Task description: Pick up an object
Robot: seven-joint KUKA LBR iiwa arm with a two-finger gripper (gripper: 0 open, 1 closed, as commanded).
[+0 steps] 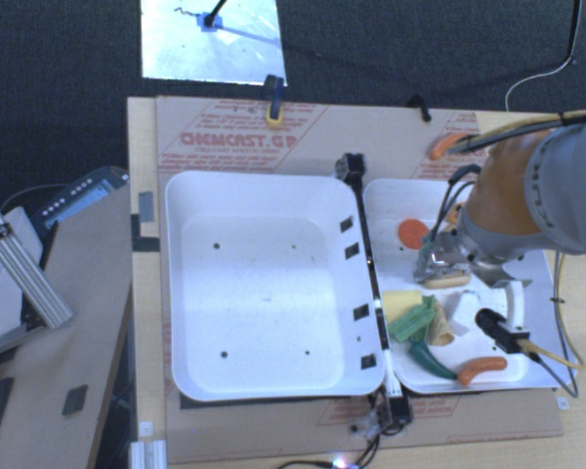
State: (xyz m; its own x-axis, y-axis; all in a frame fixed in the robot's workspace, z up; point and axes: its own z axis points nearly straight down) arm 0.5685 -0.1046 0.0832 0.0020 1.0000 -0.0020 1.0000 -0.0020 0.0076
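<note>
Bread-like piece (447,280) lies under the gripper (432,265); finger opening unclear, so centre over it before closing.

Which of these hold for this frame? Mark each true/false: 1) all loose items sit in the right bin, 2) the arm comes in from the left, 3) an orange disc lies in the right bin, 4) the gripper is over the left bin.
1) True: the loose items, like the green pepper and yellow block, lie in the right bin.
2) False: the arm enters from the right.
3) True: the orange disc lies near its back.
4) False: the gripper is low over the right bin, not the left bin.
</note>
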